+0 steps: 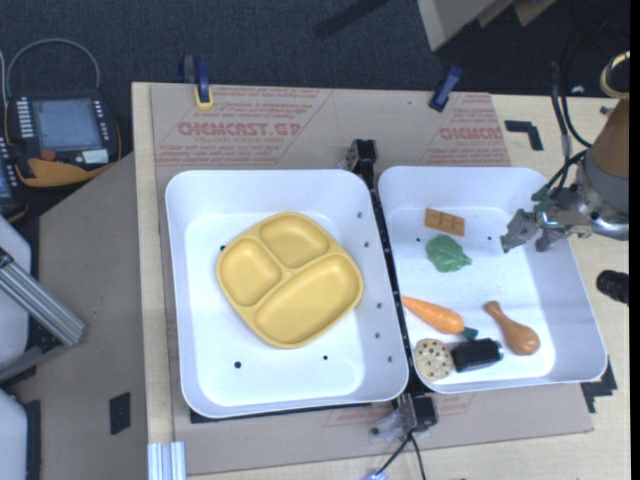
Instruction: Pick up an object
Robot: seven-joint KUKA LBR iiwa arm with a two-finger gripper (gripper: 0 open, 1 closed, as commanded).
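Observation:
The right bin (pixel 560 368) holds several toy foods: a brown cracker-like block (pixel 444 221), a green leafy piece (pixel 448 255), an orange carrot (pixel 434 314), a brown drumstick (pixel 512 329), a speckled cookie (pixel 431 359) and a small black object (pixel 475 355). My gripper (pixel 529 230) hangs over the bin's upper right part, to the right of the green piece and apart from it. Its fingers look spread with nothing between them.
The left bin (pixel 200 368) holds a yellow divided plate (pixel 289 278). The grey arm (pixel 608 178) comes in from the right edge above the right bin. A pendant with a screen (pixel 62 133) lies off the bench at far left. Clamps (pixel 203 93) sit on the board's back edge.

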